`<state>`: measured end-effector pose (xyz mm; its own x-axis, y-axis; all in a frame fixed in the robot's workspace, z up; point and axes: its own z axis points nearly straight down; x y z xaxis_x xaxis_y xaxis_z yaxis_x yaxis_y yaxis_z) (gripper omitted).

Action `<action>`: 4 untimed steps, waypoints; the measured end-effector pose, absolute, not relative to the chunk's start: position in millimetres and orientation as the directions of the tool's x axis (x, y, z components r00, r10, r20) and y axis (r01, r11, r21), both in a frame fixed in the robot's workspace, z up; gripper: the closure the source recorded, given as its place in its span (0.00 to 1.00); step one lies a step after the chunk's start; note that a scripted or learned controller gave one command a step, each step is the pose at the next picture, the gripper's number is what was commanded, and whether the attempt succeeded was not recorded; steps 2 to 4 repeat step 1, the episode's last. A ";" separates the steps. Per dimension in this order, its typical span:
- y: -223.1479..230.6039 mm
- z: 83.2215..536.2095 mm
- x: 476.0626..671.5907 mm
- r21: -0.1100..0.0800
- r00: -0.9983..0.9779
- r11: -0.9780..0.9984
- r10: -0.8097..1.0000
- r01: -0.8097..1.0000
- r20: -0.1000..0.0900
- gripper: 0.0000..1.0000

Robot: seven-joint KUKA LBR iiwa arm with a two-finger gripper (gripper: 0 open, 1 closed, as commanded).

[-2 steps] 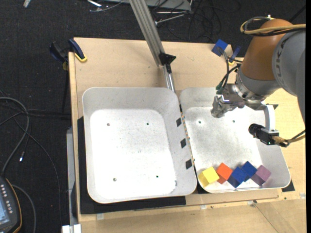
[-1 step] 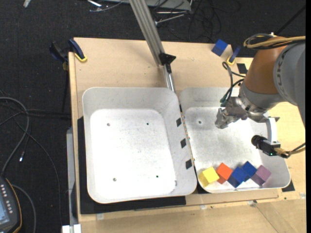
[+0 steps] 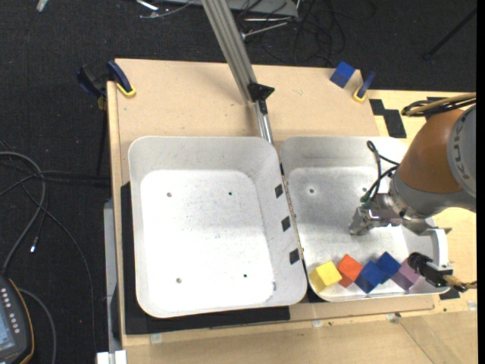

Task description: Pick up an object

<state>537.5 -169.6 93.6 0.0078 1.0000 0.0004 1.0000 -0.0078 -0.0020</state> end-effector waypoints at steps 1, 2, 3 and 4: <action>-221.3 95.8 542.1 0.003 0.005 -0.005 1.000 1.000 -0.004 1.00; -221.3 95.8 542.1 0.003 0.005 -0.005 1.000 1.000 -0.004 1.00; -221.3 95.8 542.1 0.003 0.005 -0.005 1.000 1.000 -0.004 1.00; -221.3 95.8 542.1 0.003 0.005 -0.005 1.000 1.000 -0.004 1.00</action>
